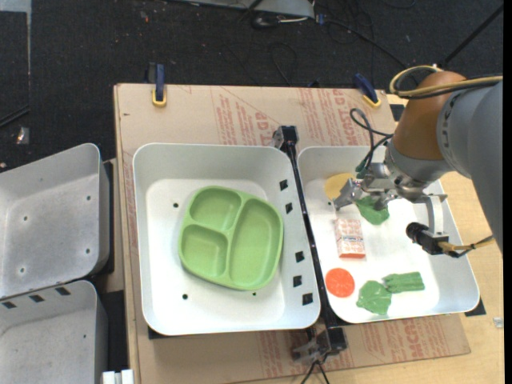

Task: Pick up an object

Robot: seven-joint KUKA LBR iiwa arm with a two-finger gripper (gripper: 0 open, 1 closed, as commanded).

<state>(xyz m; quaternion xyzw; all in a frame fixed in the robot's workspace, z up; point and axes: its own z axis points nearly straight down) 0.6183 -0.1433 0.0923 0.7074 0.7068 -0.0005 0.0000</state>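
Reaching in from the right, the grey arm [468,126] bent down over the right bin [460,290], its orange band [420,126] rounded and glossy above the wrist, and the gripper [370,197] hung low at that bin's upper part, over a green object [374,211]. Whether that object sat between the fingers could not be told, nor whether they were released or clenched, since the wrist hid them. Just left of the gripper lay a flat yellow piece [336,186], partly covered. Below it, a small rectangular white packet with red print [350,238] lay flat, and near it a smooth orange-red disc [340,282]. At the bin's lower part rested a lumpy green shape [373,296] touching a blocky green piece [405,282]. The left bin [160,306], shallow, white and round-cornered, carried a pale green plastic tray [232,237] with three compartments, tilted slightly askew. Both bins stood side by side on a brown printed cardboard sheet [224,110] covering the counter, held by yellow-and-blue clamps [159,86] at its far edge
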